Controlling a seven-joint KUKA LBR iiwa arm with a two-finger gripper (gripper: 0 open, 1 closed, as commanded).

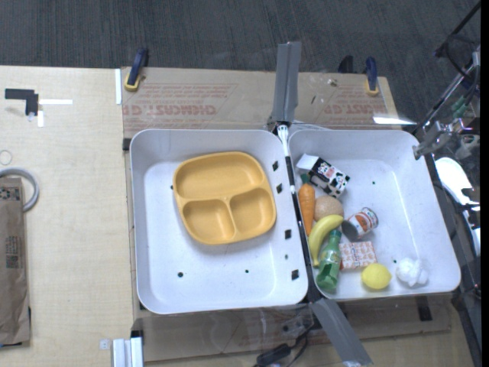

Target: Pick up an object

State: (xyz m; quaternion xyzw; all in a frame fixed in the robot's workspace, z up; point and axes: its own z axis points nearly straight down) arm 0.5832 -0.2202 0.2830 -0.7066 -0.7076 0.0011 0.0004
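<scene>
The right bin (405, 167) holds a cluster of small objects along its left wall. At the top lies a black-and-white cow-print carton (325, 175), with an orange carrot (306, 204) and a beige round item (329, 206) just below it. Further down sit a yellow banana (322, 235), a green bottle (329, 259), a small can (361, 222) and a red-and-white packet (356, 254). A lemon (376, 277) and a white crumpled lump (412, 272) rest near the front edge. In the left bin (153, 274) lies a yellow divided plate (223, 197).
Cardboard (229, 102) with two blue clamps (137, 67) lies behind the bins. A grey metal strip (287, 82) runs over the seam between them. A brown paper bag (11, 258) sits at the far left. Dark metal struts and cables (451, 121) crowd the right edge.
</scene>
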